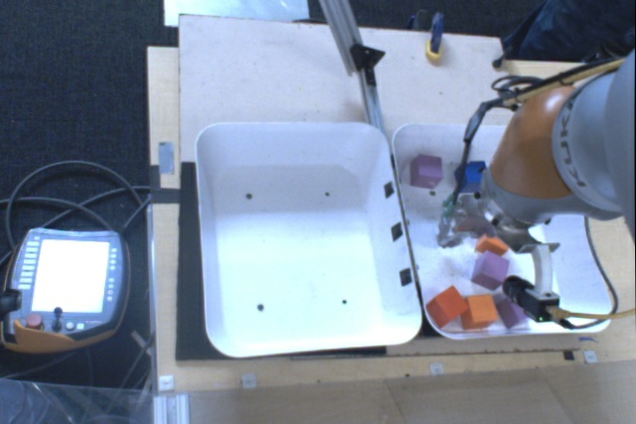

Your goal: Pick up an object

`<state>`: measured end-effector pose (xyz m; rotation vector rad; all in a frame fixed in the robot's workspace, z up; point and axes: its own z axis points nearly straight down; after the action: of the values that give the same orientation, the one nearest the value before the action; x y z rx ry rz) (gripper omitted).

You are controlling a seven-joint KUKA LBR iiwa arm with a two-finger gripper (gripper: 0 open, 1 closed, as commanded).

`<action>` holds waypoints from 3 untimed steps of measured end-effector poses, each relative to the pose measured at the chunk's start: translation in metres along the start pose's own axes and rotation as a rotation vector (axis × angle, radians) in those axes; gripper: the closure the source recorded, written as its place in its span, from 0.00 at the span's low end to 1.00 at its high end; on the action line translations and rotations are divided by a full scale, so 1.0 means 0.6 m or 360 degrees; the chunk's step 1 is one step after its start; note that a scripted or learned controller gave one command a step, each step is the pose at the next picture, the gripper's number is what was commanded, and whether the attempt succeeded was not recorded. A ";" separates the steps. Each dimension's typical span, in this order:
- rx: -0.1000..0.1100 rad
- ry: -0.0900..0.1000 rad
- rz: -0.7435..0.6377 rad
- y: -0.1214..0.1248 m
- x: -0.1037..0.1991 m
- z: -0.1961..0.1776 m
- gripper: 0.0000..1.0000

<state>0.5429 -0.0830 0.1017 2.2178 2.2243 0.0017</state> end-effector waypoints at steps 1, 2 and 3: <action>-0.0008 -0.0002 0.0001 0.007 -0.012 -0.077 1.00; -0.0009 -0.0002 -0.0002 0.012 -0.008 -0.150 1.00; -0.0006 -0.0001 -0.0002 0.015 -0.008 -0.182 1.00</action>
<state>0.5519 -0.0877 0.2107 2.2142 2.2234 0.0049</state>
